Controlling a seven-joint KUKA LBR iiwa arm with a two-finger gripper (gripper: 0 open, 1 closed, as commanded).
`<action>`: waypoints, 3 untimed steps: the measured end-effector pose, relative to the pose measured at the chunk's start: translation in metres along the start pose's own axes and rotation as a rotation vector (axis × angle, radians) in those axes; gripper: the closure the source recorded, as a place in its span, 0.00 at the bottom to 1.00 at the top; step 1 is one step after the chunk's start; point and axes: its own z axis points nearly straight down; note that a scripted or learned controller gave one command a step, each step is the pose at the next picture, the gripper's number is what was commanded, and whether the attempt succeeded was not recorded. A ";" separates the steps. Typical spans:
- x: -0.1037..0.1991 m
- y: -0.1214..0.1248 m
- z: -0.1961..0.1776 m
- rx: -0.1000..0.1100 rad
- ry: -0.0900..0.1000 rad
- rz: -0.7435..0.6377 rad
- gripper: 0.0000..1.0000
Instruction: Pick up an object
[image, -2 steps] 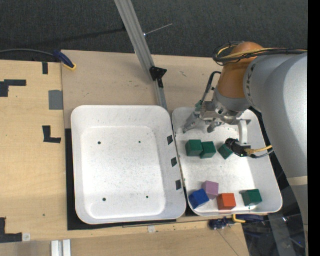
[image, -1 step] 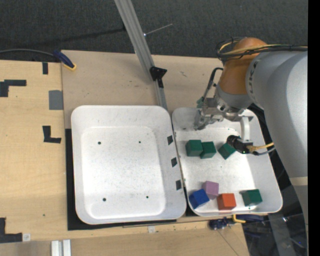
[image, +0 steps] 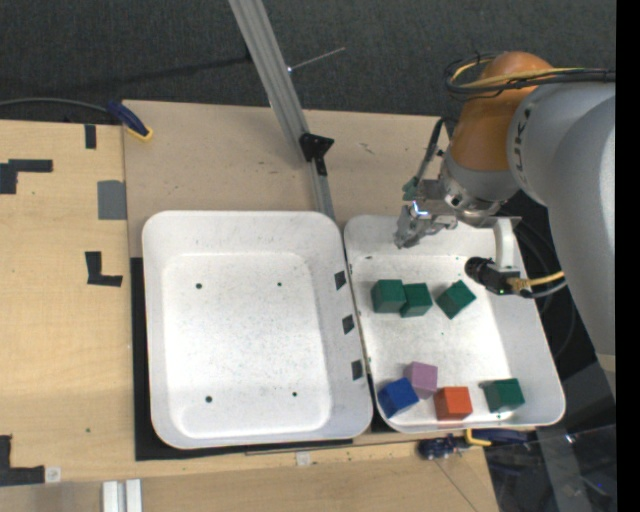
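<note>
A grey arm hangs its gripper (image: 412, 232) over the far rim of the right bin (image: 525, 345), nothing visible between its fingers (image: 405, 238); how far apart they stand cannot be told from this slant. The step in hand looks like the approach: no block has been lifted, and all 7 rest on the bin floor. Just below the gripper, toward the camera, sit 2 green cubes (image: 401, 297) touching side by side, with a third green cube (image: 456, 298) just to their right, tilted on the floor. Farther down, near the bin's front edge, lie a blue cube (image: 397, 395), a purple cube (image: 423, 377) and an orange cube (image: 453, 402) bunched close, and a fourth green cube (image: 503, 394) a little apart at the right. The next move likely calls for a short shift toward the camera and a descent onto 1 block; the touching pair leaves little room for a finger between them, so the lone tilted cube may be the easier target. Left of the gripper lies the left bin (image: 240, 330), on a pale wooden bench (image: 60, 330) marked with black tape, an aluminium post (image: 280, 85) rising behind.
</note>
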 end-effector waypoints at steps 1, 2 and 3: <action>-0.007 -0.005 -0.050 -0.001 -0.001 0.001 1.00; -0.007 -0.004 -0.081 0.001 0.000 0.000 1.00; 0.048 0.001 -0.082 0.004 0.002 -0.005 1.00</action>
